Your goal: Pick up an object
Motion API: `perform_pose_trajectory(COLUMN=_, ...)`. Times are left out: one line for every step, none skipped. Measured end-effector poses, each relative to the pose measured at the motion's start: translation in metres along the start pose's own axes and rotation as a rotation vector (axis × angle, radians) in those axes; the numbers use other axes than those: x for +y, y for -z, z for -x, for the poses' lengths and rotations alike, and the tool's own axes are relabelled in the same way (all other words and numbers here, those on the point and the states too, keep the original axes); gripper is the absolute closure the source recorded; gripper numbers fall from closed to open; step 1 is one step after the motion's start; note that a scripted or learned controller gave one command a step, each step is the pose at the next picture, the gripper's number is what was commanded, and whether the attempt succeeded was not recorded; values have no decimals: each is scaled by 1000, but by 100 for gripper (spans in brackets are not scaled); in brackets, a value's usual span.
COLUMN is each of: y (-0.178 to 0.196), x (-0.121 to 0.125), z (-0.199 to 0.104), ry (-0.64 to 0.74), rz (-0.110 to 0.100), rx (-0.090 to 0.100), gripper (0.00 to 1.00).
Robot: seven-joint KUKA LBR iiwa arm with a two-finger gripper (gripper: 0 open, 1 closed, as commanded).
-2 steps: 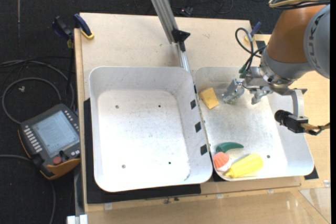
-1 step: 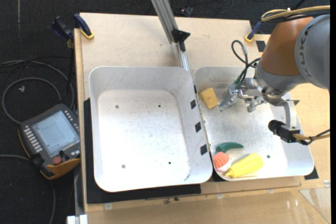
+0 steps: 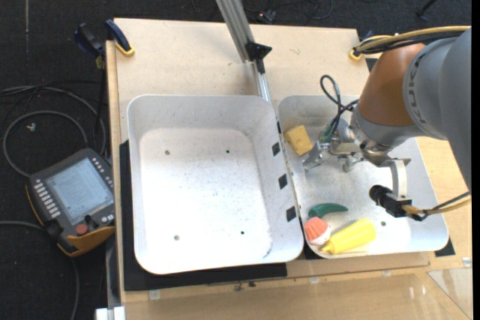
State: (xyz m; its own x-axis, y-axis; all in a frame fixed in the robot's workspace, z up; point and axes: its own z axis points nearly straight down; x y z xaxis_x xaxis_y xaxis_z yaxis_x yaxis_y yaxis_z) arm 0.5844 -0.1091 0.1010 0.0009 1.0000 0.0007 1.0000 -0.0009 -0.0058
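At the surface's left edge you have a teach pendant on the floor; its screen text is too small to read. Next, the left bin sits mid-surface, its floor speckled. Past the shared rim, the right bin holds your candidates: a tan block near its far-left corner, then a green piece, a red-and-white piece and a yellow object clustered at the near edge, likely where they settled. The end effector hangs just right of the block, probably lined up for it; whether it is open or closed you cannot tell. No labels are legible.
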Motion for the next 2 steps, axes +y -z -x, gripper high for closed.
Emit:
perform_pose_trajectory(y=14, x=2, z=0, ry=0, rz=6, rx=-1, gripper=100)
perform_pose_trajectory(y=74, x=-1, z=7, ry=-1, rz=11, rx=-2, gripper=100)
